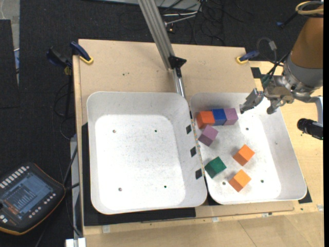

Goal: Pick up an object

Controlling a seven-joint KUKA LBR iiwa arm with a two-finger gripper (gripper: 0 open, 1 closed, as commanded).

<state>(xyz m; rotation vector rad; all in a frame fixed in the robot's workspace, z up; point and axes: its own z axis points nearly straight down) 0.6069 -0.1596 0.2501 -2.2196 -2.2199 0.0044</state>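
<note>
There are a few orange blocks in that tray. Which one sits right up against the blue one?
The orange block at the left end of the row near the right bin's far wall touches the blue block. The other two orange blocks lie apart, nearer the front.

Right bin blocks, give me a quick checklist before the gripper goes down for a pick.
1. Gripper free of any block: ok, open above the right bin's upper edge.
2. Blocks lie in the right bin: ok.
3. Isolated target available: ok, the upper orange block stands apart.
4. Red block, blue block and purple block separated: not ok, touching in a row.
5. Green block away from the wall: not ok, near the left rim.
</note>
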